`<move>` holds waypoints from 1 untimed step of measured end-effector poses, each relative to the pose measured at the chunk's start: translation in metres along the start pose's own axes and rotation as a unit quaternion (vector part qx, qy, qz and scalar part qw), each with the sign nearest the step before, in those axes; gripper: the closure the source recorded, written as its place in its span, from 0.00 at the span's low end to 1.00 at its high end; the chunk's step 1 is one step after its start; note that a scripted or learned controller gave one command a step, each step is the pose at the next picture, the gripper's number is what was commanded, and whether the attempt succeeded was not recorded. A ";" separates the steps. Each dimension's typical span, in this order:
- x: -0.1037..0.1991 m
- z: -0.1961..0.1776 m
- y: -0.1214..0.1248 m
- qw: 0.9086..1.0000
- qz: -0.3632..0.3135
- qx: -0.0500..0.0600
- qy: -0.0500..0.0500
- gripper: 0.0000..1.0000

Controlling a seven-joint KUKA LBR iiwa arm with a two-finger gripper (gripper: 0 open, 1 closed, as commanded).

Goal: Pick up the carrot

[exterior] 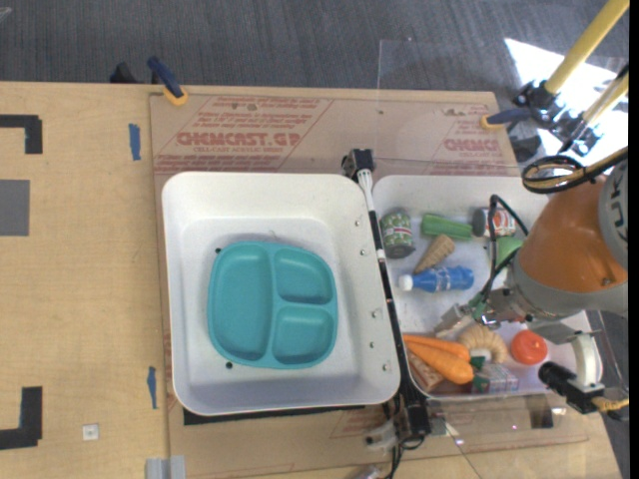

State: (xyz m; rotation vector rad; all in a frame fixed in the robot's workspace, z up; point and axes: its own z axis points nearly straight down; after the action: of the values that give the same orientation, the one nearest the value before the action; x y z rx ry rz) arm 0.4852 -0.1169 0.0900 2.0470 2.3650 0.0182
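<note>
A single fixed camera looks down from above at a slant, far enough back to take in both shallow white plastic bins (190,297) side by side on the tan cardboard-covered bench (80,267). The grey arm with its orange band (569,242) enters from the frame's right edge.

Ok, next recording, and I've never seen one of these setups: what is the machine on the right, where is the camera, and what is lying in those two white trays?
One camera looks down at a slant on a bench with two shallow white bins. The grey and orange shape at the right is a robot arm reaching over the right bin. The left bin holds a teal divided plate. The right bin holds toy food: an orange carrot near its front edge, a blue bottle, a small can, a cone and a green piece. The arm's gripper sits low near the carrot, too hidden among the items to judge. The carrot lies in the bin.
</note>
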 end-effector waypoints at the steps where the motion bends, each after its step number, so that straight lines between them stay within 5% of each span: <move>1: 0.014 0.000 0.003 0.997 -0.074 0.000 -0.004 0.00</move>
State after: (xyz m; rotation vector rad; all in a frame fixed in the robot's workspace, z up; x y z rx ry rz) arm 0.4857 -0.1022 0.0905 1.8610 2.5044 0.0091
